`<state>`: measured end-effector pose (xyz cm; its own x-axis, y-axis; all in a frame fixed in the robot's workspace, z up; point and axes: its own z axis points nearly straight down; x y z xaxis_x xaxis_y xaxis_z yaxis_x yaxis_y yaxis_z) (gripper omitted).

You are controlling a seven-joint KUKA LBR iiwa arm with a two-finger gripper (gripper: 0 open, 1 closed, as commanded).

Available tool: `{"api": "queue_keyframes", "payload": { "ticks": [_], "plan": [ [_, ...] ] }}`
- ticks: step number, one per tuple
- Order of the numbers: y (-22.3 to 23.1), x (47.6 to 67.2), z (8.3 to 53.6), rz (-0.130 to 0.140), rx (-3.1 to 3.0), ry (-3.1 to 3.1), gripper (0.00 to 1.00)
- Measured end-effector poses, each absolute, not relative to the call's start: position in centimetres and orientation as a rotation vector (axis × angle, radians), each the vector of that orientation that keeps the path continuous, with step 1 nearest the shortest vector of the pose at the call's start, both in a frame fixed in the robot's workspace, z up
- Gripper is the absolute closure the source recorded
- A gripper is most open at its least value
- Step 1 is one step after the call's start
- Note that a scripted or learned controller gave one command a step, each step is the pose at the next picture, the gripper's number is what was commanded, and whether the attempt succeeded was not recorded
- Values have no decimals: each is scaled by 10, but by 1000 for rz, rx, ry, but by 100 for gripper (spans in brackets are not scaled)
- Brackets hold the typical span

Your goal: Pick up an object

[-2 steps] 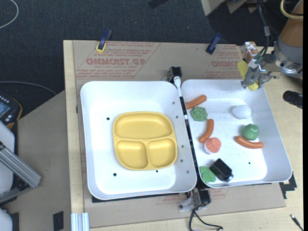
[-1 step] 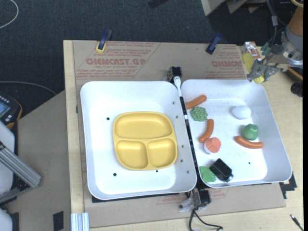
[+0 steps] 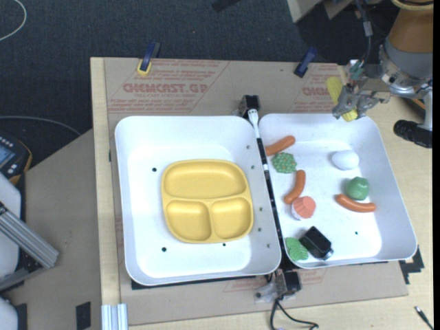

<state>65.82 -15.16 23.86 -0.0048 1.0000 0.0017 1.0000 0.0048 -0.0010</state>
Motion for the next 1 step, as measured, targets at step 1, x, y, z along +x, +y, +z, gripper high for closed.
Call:
{"api": "queue_keyframes", "payload": {
  "ticks": [1],
  "plan": [
    [-93, 643, 245, -1, -2212, -2226, 100]
  ]
}}
